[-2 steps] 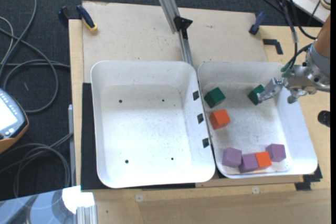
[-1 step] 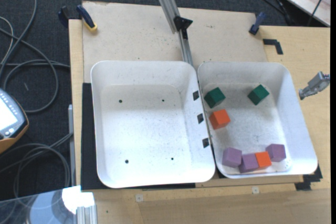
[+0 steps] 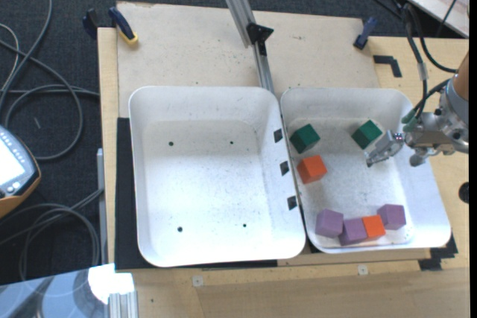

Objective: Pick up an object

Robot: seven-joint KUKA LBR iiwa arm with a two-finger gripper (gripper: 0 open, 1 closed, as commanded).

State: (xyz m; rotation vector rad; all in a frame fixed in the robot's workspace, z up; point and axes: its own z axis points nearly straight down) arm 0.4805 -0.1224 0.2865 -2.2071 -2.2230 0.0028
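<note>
Gripper (image 3: 381, 148) beside green cube (image 3: 367, 134) — edges skewed to bin walls.

Right bin (image 3: 417, 182) centre open; blocks crowd front wall (image 3: 358, 223); green cube (image 3: 367, 134) beside gripper (image 3: 378, 151).

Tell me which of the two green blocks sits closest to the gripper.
The green block on the right side of the right bin, just beside the gripper. The other green block sits toward the divider, above an orange block.

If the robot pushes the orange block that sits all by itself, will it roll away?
Probably not. The orange block looks like a cube resting on a flat face, so it should slide rather than roll. It looks stiff, not squishy. The right bin floor looks smooth, so a sideways nudge from the gripper might make it skid.
</note>
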